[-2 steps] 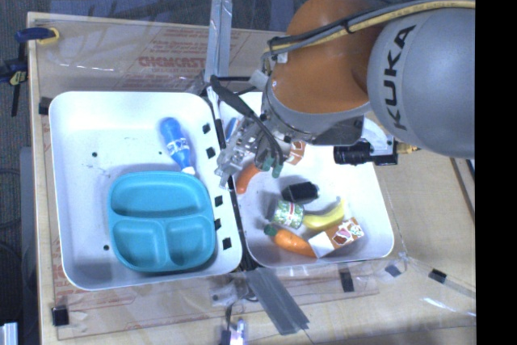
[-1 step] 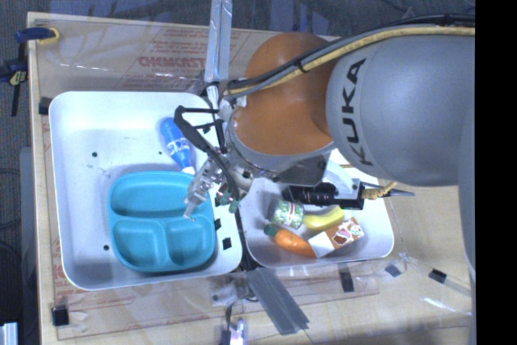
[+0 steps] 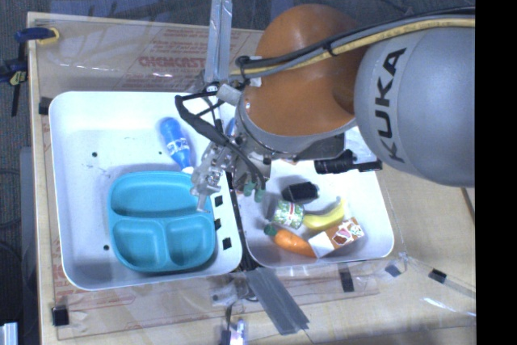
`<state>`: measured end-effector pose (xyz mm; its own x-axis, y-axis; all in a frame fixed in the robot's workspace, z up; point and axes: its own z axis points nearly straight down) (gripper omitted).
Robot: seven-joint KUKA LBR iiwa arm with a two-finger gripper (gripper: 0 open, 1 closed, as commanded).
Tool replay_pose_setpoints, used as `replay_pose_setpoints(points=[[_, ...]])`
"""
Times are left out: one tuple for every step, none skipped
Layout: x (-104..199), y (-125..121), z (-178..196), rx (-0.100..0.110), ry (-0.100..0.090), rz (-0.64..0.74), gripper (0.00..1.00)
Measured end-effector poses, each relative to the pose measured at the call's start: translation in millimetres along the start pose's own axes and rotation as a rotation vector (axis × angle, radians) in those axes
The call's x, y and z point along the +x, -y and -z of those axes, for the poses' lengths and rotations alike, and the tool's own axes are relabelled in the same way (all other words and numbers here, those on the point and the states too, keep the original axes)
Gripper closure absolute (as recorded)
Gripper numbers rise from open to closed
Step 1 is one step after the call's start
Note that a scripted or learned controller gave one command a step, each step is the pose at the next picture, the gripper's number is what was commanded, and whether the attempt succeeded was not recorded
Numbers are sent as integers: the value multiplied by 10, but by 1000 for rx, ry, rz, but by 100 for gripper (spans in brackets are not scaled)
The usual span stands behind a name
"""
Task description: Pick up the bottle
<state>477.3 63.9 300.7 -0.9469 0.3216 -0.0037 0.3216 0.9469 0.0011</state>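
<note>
A small blue bottle (image 3: 174,141) with a white label lies in the left bin (image 3: 73,133), just above the blue tray. My gripper (image 3: 208,176) hangs over the left bin's right side, close to the divider, a little right of and below the bottle. Its fingers point down toward the tray's upper right corner. I see nothing between them, and the bottle lies apart from them.
A blue three-compartment tray (image 3: 161,222) fills the left bin's lower middle. The right bin (image 3: 380,214) holds a black object (image 3: 300,191), a green can (image 3: 287,214), a banana (image 3: 325,216), a carrot (image 3: 292,241) and a small carton (image 3: 343,236). My arm covers the right bin's upper part.
</note>
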Motion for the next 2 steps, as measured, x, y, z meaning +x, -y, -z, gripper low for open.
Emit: replay_pose_setpoints(points=[[16,-29,-397,1,-3,182,100],[96,-271,-326,0,-2,410,100]])
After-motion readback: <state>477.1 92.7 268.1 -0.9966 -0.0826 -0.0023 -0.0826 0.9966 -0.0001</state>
